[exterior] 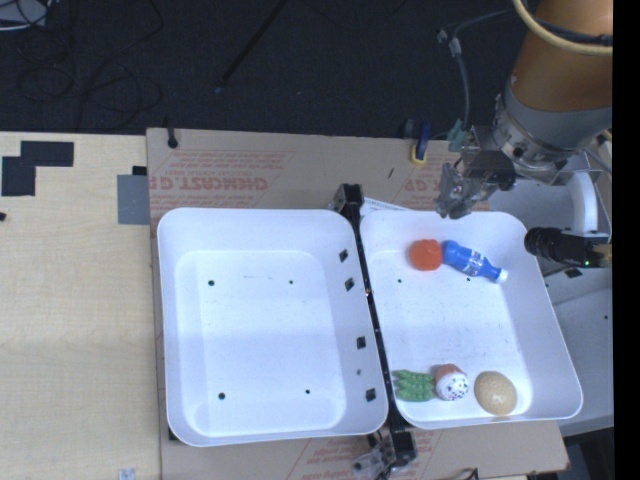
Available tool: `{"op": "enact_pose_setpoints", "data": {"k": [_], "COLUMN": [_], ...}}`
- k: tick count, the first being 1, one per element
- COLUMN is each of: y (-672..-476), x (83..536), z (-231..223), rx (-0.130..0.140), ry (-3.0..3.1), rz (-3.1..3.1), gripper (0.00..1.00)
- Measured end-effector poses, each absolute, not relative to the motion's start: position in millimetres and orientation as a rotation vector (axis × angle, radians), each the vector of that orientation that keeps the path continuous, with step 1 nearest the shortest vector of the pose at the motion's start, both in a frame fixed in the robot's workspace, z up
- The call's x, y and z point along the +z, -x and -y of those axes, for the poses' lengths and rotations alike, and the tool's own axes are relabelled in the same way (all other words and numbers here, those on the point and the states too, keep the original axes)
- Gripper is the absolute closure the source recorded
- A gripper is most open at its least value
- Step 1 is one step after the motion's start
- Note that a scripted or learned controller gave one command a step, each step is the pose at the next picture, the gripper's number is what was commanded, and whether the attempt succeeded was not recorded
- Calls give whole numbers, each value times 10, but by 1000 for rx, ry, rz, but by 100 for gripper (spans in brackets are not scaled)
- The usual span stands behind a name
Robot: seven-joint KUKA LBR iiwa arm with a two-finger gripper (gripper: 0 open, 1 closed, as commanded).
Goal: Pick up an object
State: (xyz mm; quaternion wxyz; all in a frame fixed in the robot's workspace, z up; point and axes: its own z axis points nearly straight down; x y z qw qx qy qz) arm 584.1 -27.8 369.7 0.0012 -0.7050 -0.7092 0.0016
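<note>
Starting at your left: the left bin (pixel 262 328) sits on the bench, a shallow white tray with a few small dark holes in its floor. A black divider strip (pixel 360 308) runs along the seam where it meets the right bin (pixel 540 313). In the right bin, along the near wall, you have a green item (pixel 413 385) lying near the left corner, a small red-and-white speckled object (pixel 451 382) touching its right end, and a tan egg-shaped object (pixel 495 392) just beside that. Toward the far side of the same bin, an orange-red round object (pixel 425 254) rests on the floor, with a blue bottle (pixel 472 261) just to its right, lying on its side, white cap pointing right and slightly nearer. The arm enters from the upper right; you see the orange band (pixel 565 38) above the grey wrist (pixel 550 133), forearm angled down and leftward. The gripper (pixel 457 203) hangs over the far rim of the right bin, above and just beyond the blue bottle, apart from it. Nothing shows between its tips. Whether it is spread or closed you cannot tell; the tip is dark and small here.
</note>
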Motion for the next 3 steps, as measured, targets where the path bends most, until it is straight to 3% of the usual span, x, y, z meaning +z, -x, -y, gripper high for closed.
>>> {"op": "enact_pose_setpoints", "data": {"k": [1, 2, 3], "y": [-5435, -5872, -5727], "x": [3050, 2848, 3514], "z": [295, 414, 337], "rx": [10, 4, -4], "ry": [2218, 2222, 2221], "rz": [2216, 2220, 2225], "gripper": [100, 100, 100]}}
